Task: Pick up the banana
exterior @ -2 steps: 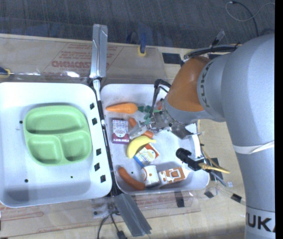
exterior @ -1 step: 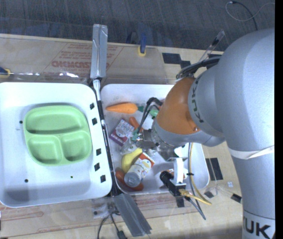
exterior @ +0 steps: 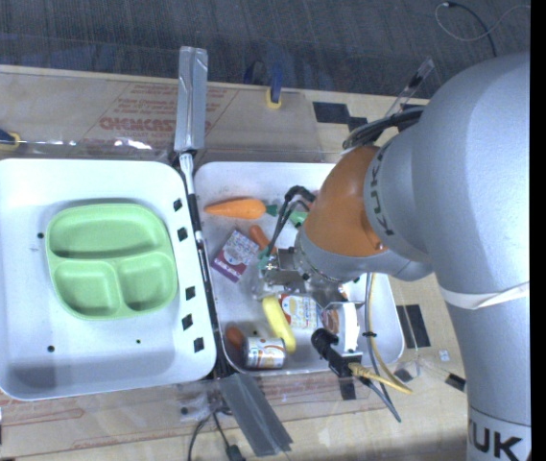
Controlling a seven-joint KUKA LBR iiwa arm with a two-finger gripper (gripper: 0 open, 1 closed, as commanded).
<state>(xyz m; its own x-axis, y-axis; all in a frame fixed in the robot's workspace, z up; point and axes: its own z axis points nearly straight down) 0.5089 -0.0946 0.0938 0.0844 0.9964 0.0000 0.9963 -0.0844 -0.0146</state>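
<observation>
The small yellow plastic banana (exterior: pixel 277 322) lies in the right-hand shallow white bin (exterior: pixel 217 182), in its lower middle, with its long axis running from upper left to lower right; the upper end points toward the arm's wrist and the lower end toward a short printed tin can (exterior: pixel 264 354) lying on its side just beside it. The grey arm with the orange band (exterior: pixel 349 214) covers much of that bin's right half, and the two-finger metal claw (exterior: pixel 274 275) shows as a dark, cluttered cluster of parts just above the banana's upper end, apparently touching or nearly touching it. Whether the claw is spread or closed cannot be told, nor whether it has hold of anything. An orange plastic carrot (exterior: pixel 235 207) lies across the bin's upper part, and a crumpled printed packet (exterior: pixel 236 254) sits left of the claw. The left-hand white bin (exterior: pixel 4 257) holds a pale green divided plastic tray (exterior: pixel 111 258).
</observation>
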